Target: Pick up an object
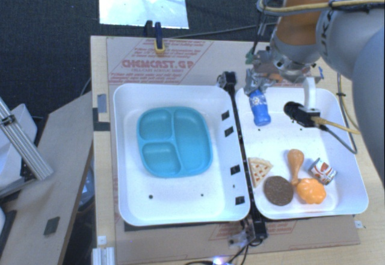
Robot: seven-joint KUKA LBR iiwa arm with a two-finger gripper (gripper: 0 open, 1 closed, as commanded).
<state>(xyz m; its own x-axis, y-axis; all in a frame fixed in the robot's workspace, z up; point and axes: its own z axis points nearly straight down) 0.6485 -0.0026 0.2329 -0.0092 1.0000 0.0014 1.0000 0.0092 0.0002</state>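
Note:
My gripper [257,88] hangs over the back left of the right bin [352,155]. Its fingers are closed on the white-capped top of a small blue bottle [260,111], which points down and slightly right below them. Whether the bottle's lower end still touches the bin floor I cannot tell. Towards the front of the same bin lie a waffle wedge [259,169], a brown round patty [278,190], a tan drumstick [295,163], an orange fruit-like piece [311,191] and a small red-and-white can [323,170].
A blue divided plate [174,140] lies in the left bin [129,191]. A black-clipped divider [234,137] joins the two bins. The grey arm with its orange band [310,2] looms over the right bin's back right.

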